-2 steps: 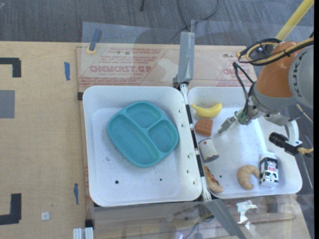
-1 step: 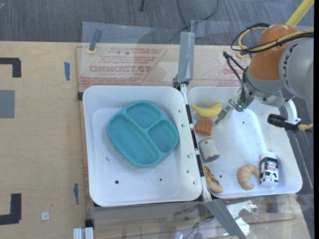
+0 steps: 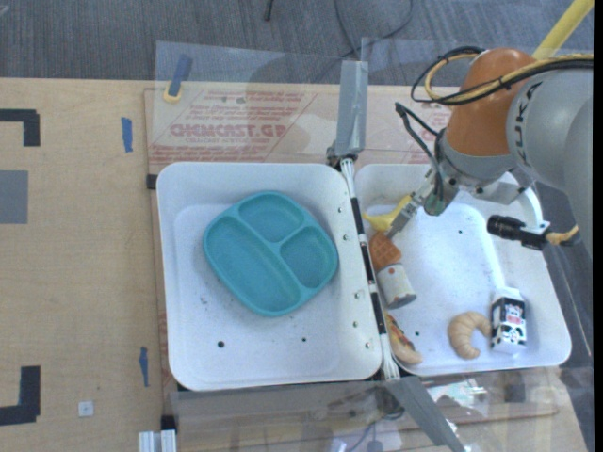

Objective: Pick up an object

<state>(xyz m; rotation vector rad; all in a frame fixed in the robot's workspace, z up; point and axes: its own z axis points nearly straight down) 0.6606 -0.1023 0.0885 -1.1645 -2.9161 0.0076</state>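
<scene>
- Two shallow white plastic bins are seen side by side on the wooden surface: the left bin and the right bin.
- A teal plastic plate with three compartments lies flat in the left bin, near the middle, slightly toward the far side.
- The grey arm with an orange band is reached in from the right over the far part of the right bin.
- The end effector is pointed down-left, low over the right bin's far left corner; whether it is released or clenched cannot be told.
- A yellow banana-like object is seen just beside the end effector tip, at the right bin's far left; contact cannot be judged.
- An orange-brown object lies just below it along the bin's left wall.
- A small cylinder with a grey body lies on its side, touching or just beside the orange-brown object.
- A pizza-slice-like object is seen at the near left corner of the right bin.
- A tan croissant-shaped object lies near the front of the right bin.
- A small black-and-white carton stands just beside the croissant, on its right.
</scene>
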